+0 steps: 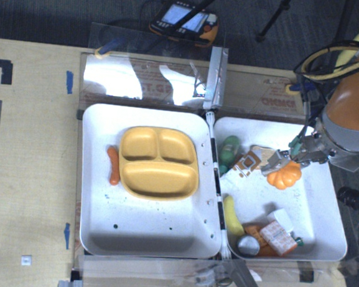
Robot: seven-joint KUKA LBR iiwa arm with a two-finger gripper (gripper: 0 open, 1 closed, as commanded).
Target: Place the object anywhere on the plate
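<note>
A yellow plate (pixel 159 163) with three compartments lies in the left bin (pixel 93 201). In the right bin (pixel 323 208), a small orange pumpkin (pixel 284 176) sits near the back right. My gripper (pixel 288 160) hangs right over the pumpkin's upper edge, reaching in from the right, and I cannot see whether it touches the pumpkin. A green vegetable (pixel 229 151) and a brown and white packet (pixel 251 161) lie just left of the gripper.
An orange carrot (pixel 114 165) lies beside the plate's left edge. At the front of the right bin are a yellow banana (pixel 233 216), a silver can (pixel 249 244) and a red and white box (pixel 277 236). A raised divider (pixel 215 174) separates the bins.
</note>
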